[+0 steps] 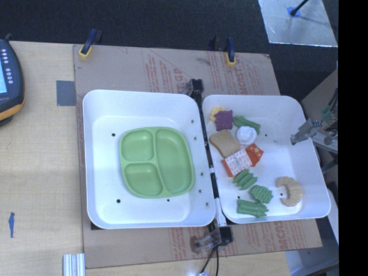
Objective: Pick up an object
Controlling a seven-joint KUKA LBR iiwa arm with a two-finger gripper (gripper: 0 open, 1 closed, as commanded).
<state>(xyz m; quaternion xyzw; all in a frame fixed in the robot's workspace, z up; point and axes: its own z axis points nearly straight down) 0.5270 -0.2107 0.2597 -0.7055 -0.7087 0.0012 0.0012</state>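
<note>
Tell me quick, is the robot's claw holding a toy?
Gripper: nothing in it; it sits at the right bin's edge. Open or shut cannot be told.

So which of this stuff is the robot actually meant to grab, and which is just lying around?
Belongs to the job:
gripper, at the right bin's edge
toy foods in that bin: bread slice, croissant, purple piece, red packet, green pods

Just lying about:
green divided plate in the left bin
clamps
handheld controller

Faint red printing noted across the brown cardboard sheet under both bins and red-and-white print on a small packet in the right bin, none legible.
</note>
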